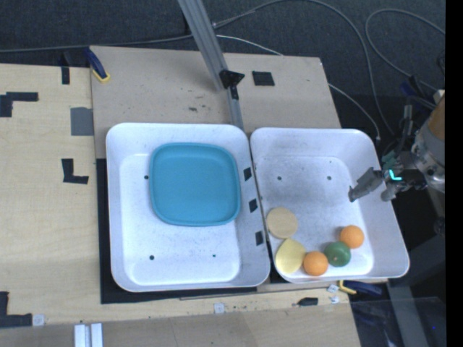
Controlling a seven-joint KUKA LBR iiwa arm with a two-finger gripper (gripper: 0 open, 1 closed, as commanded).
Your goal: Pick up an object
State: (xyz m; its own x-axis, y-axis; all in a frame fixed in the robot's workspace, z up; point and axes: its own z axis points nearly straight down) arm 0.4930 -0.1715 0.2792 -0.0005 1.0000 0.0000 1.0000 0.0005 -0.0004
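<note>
- Grey two-finger gripper (370, 184) hangs over the right edge of the right white bin (318, 144), fingers apart, holding nothing.
- Small orange ball (351, 236) lies near that bin's front corner, beside a green ball (337, 253).

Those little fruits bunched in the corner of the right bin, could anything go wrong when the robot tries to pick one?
Probably, yes. The two oranges, the green fruit and the yellow piece touch one another, so fingers going for one may knock its neighbours away. They also sit against the right bin's near wall, leaving little room. The gripper is over the bin's right rim and might catch it.
</note>
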